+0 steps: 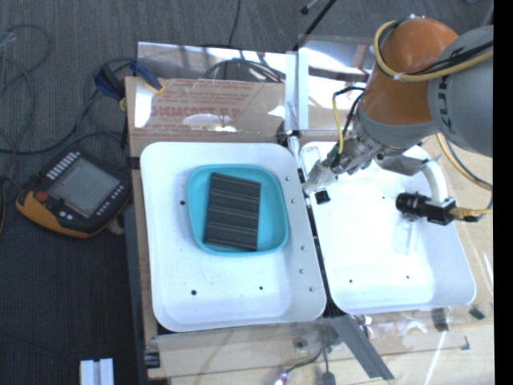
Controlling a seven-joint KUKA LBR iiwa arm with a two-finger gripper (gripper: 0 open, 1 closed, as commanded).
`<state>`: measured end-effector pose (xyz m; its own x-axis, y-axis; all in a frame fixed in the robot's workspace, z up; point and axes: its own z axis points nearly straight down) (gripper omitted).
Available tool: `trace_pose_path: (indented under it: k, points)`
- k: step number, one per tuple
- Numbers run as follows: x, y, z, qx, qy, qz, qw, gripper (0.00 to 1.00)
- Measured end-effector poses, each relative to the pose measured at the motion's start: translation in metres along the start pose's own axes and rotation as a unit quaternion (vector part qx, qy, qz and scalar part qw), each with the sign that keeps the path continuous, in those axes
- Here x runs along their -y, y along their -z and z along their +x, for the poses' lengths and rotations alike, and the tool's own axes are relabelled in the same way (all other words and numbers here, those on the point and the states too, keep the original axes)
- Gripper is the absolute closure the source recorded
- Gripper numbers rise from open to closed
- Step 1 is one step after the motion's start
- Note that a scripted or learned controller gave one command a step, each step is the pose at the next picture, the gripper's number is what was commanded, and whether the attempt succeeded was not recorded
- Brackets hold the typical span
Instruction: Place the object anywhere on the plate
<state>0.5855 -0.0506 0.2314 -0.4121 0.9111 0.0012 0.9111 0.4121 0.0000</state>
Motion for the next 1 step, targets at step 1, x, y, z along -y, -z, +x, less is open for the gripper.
trace_pose_path:
  k: [1]
  points:
    - [0.0001, 0.0, -0.0002, 0.0, 0.0, 0.0, 1.0, 0.0]
